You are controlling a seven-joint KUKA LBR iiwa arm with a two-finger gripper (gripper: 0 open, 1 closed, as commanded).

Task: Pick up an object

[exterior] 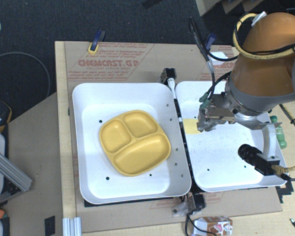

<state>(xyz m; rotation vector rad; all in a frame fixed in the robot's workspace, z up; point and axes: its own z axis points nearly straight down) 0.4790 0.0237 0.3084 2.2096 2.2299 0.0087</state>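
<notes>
Nearest, in left bin point(83, 132): yellow plate point(134, 142), centred, lying flat. Farther, in right bin point(226, 181): pale yellow pad point(190, 127), flat, next to the bin's view-left wall; likely pick target. The end effector point(204, 126) sits just view-right of the pad, low over the bin floor; open/closed state cannot be told from this angle. Recommended: shift toward the wall to centre over the pad, descend vert., close, then lift straight up. Risk: wall contact.
</notes>
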